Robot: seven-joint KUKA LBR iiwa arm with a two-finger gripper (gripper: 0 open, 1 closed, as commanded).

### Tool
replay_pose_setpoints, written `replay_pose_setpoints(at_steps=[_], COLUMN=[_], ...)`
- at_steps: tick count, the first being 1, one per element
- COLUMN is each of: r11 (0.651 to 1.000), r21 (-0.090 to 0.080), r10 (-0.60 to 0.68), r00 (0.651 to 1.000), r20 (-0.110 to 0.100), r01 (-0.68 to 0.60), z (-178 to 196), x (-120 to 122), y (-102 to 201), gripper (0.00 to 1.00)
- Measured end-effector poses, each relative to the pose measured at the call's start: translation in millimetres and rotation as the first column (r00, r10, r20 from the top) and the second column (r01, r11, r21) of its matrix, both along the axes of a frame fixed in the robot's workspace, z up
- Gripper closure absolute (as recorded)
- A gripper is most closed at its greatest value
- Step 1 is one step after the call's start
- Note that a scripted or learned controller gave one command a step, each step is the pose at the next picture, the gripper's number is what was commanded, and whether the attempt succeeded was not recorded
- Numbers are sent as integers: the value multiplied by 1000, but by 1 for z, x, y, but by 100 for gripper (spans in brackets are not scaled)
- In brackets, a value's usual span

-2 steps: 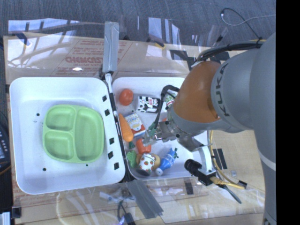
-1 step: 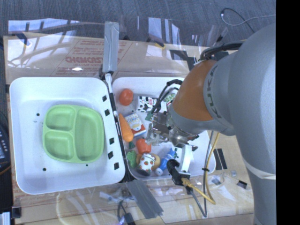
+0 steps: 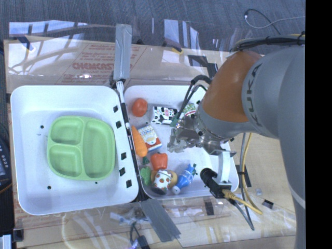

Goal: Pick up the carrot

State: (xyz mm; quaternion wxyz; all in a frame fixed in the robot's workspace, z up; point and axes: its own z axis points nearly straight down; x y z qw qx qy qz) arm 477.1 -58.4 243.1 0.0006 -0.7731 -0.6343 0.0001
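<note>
Looming largest and closest to the lens, the grey arm (image 3: 275, 92) with its orange band (image 3: 233, 90) is reaching in from the right over the right bin (image 3: 228, 183). Below the band, the gripper (image 3: 179, 139) is hanging over the bin's middle, its metal end pointing leftward toward the clutter; how far its fingers are standing apart cannot be told from this slant, and nothing is showing between them.

Down in the right bin, the carrot (image 3: 139, 142) is lying along the left wall, its orange length running roughly front to back, just left of a small snack packet (image 3: 149, 135). It is sitting apart from the gripper, untouched. A red pepper-like piece (image 3: 159, 161) is resting just in front of the carrot's near end, with a round white and orange toy (image 3: 163, 179) and a blue bottle (image 3: 185, 177) lying nearer the bin's front edge. Toward the back, an orange-red round fruit (image 3: 139, 107) is sitting beside a black-and-white carton (image 3: 165, 114).

In the left bin (image 3: 31, 191), a green divided plate (image 3: 81, 147) is lying flat near the centre.
</note>
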Motion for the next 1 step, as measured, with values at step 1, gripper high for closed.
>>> replay_pose_setpoints(at_steps=[1], r11=[999], r21=[0], r10=[-37], r00=[999], r20=[-7], r01=[37], z=[-54], x=[-2], y=[67], gripper=[100])
